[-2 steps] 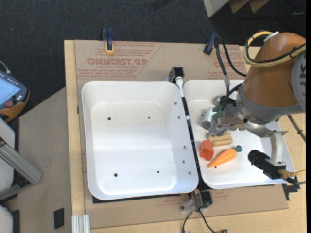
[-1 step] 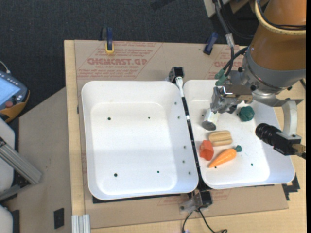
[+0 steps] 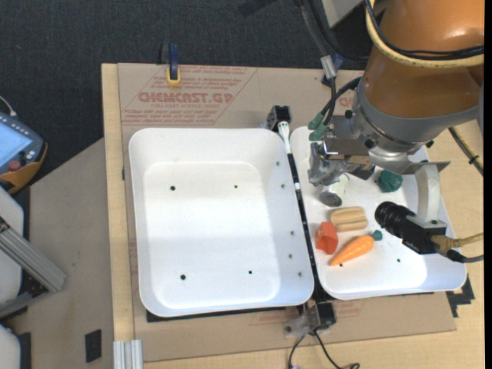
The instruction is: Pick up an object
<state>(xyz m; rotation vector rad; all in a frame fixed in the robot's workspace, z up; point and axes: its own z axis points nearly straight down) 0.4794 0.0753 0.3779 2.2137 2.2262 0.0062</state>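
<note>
My gripper (image 3: 327, 181) hangs over the upper left part of the right bin (image 3: 400, 279), close to the wall between the two bins. Just below it lies a tan bun-like piece (image 3: 347, 218). A red piece (image 3: 327, 237) and an orange carrot (image 3: 354, 250) with a green tip lie a little further toward the front. A teal object (image 3: 390, 181) sits to the right of the gripper, partly under the arm. A small grey thing (image 3: 330, 199) shows right beneath the gripper; whether it is an object or part of the gripper is unclear.
The left bin (image 3: 154, 237) stands beside the right one, their walls touching along a black strip (image 3: 300, 206). The arm's big orange and grey body (image 3: 423, 60) covers the back of the right bin. A blue clamp (image 3: 174, 60) sits at the board's far edge.
</note>
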